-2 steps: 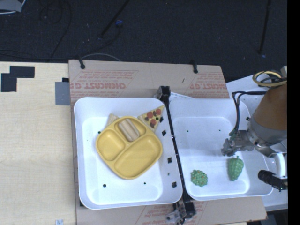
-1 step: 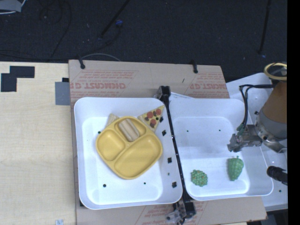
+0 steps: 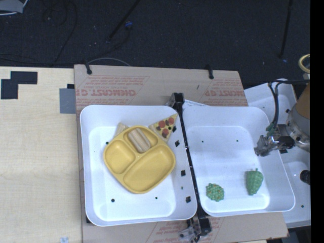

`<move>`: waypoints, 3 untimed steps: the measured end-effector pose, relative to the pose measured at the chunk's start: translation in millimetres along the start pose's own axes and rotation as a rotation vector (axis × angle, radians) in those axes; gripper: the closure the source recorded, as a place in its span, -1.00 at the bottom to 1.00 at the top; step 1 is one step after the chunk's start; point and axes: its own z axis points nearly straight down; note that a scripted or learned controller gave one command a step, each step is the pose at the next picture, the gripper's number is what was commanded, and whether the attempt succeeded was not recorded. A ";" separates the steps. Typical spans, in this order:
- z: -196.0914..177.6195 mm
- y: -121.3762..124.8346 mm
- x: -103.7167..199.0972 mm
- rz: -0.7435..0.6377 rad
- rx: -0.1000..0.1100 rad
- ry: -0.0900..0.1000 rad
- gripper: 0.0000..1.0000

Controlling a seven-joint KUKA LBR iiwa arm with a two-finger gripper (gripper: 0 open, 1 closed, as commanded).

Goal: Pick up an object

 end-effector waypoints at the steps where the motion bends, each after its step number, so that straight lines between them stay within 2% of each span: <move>1: -52.0 0.7 -0.4 -0.001 -0.001 -0.001 1.00; 3: -31.9 -5.4 92.1 -0.001 0.004 0.002 1.00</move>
